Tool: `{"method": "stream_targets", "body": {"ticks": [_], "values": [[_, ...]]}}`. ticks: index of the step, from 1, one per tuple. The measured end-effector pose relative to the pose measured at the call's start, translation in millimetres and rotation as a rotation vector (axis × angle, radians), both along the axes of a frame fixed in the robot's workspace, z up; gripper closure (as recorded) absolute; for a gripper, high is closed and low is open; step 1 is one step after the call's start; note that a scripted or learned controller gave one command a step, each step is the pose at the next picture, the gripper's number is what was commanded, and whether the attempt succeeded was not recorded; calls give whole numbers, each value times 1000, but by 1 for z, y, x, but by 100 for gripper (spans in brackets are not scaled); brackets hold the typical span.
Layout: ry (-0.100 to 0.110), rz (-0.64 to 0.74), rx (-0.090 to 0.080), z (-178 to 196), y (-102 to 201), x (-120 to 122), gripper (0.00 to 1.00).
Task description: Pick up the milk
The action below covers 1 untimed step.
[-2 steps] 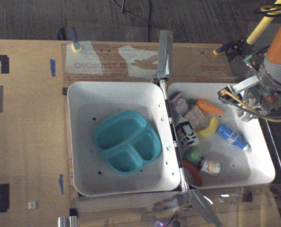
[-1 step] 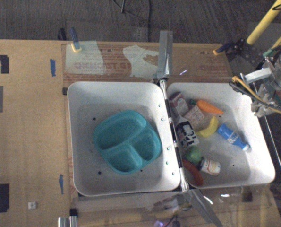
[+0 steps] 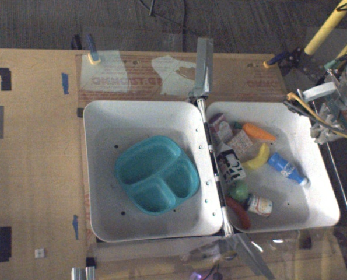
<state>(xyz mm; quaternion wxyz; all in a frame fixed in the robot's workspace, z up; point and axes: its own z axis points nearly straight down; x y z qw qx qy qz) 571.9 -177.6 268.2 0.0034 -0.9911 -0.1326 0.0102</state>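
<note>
Lying in the right bin [image 3: 322, 174], your milk [image 3: 231, 165] is the small black-and-white carton close against that bin's left wall, about midway between its far and near ends. Just to its right you see a yellow banana [image 3: 259, 157], curved and touching or nearly touching the carton. Far of the carton sit two small boxes: a pale pinkish one [image 3: 239, 142] and a purplish one [image 3: 220, 127] by the far-left corner. An orange carrot [image 3: 259, 132] lies beyond the banana, slanting to the right. Near of the milk you find a green round fruit [image 3: 239, 191], then a red pepper-like piece [image 3: 238, 213] along the near-left wall, and a small jar with a dark cap [image 3: 259, 205] on its side beside them. A blue bottle [image 3: 287, 169] lies tilted to the right of the banana, apart from the carton.

The left bin [image 3: 103, 127] holds a teal divided plate [image 3: 156, 174], sitting roughly in its middle.

Your gripper [image 3: 328, 130] hangs at the right edge, over the far-right rim of the right bin, well apart from the milk. You cannot tell how its grasp stands, since cables and blur hide it.
</note>
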Motion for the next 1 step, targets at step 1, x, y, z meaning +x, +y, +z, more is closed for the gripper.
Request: {"method": "stream_targets", "body": {"ticks": [1], "values": [[-12,-48,-3,150,-38,16,100]]}}
